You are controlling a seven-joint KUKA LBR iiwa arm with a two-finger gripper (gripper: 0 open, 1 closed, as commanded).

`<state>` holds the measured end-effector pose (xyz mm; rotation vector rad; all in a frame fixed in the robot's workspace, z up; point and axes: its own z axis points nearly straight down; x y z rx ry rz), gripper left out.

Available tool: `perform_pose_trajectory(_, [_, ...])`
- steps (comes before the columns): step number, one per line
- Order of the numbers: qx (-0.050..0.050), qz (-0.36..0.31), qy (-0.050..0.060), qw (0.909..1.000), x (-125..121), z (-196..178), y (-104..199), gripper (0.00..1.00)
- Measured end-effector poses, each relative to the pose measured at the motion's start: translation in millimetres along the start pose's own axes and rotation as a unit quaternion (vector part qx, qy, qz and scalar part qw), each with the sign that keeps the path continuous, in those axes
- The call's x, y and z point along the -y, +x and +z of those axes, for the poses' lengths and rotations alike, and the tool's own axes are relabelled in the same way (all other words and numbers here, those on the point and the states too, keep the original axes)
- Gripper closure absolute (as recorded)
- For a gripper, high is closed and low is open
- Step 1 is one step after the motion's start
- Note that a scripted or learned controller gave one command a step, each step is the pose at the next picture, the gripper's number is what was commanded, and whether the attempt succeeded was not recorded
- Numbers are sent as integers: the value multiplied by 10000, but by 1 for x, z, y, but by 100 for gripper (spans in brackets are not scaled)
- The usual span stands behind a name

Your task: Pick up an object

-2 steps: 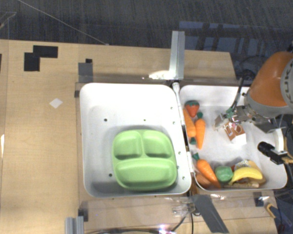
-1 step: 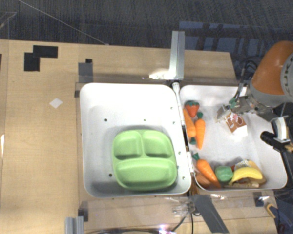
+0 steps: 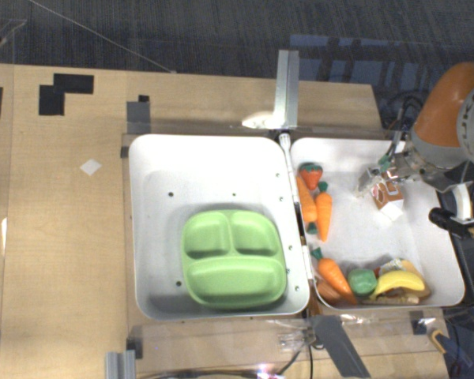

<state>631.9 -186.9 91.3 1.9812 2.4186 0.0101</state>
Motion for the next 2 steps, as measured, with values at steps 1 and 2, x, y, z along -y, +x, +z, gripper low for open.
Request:
perform_pose_trajectory(1, [29, -34, -50, 10000, -4, -15, 0, 100])
perform_pose_trajectory(2, [-30, 41, 32, 10000, -56, -105, 76, 100])
